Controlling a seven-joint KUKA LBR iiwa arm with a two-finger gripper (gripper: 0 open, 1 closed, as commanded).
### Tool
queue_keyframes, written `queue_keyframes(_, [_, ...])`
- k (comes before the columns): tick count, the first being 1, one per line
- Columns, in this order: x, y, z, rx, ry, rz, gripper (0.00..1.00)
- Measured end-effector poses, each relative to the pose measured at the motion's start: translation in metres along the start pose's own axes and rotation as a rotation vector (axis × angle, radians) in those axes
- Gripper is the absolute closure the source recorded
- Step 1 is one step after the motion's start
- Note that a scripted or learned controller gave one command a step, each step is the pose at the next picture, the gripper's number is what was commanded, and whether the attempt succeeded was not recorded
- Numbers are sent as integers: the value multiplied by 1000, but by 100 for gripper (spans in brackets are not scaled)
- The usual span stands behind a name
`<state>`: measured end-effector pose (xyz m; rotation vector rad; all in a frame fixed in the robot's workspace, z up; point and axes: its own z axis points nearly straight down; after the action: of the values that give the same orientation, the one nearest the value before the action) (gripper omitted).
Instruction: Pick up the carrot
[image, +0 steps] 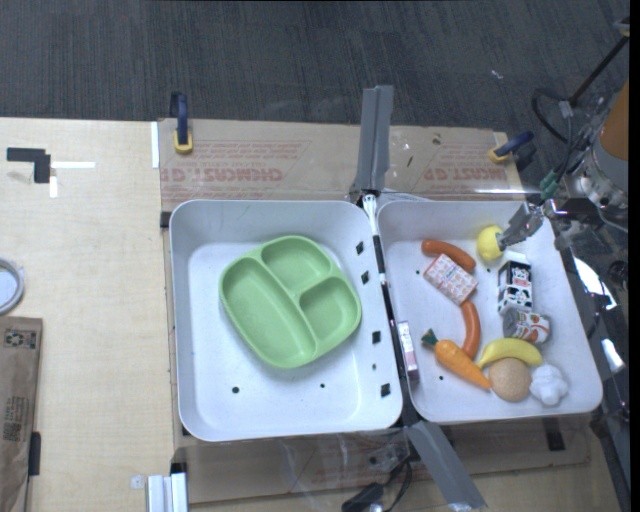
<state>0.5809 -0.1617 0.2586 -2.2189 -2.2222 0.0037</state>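
While the arm is reaching in from the right, the carrot is lying in the near part of the right bin, its green stub pointing left and its tip touching a tan ball. Near to far: a white fluffy object is sitting at the near right corner, a banana is curving just above the ball, and a sausage is lying just beyond the carrot. Farther back a small can, a black-and-white carton, a pink box, a second sausage and a lemon are resting apart from it. The gripper is hovering at the far right of this bin, beside the lemon and well apart from the carrot; nothing is lying between its fingers, and whether they are spread or closed cannot be told. In the left bin a green divided plate is lying alone.

Judged as a toy, the carrot is probably light, stiff and smooth, so it may slip along its taper. A grasp across the thicker middle, clear of the ball and sausage, looks safest.
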Motion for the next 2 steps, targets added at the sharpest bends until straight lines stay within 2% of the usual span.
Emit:
queue_keyframes(1, [18, 29, 30, 0, 0, 130, 0])
queue_keyframes(2, [54, -33, 162, 0, 1, -69, 0])
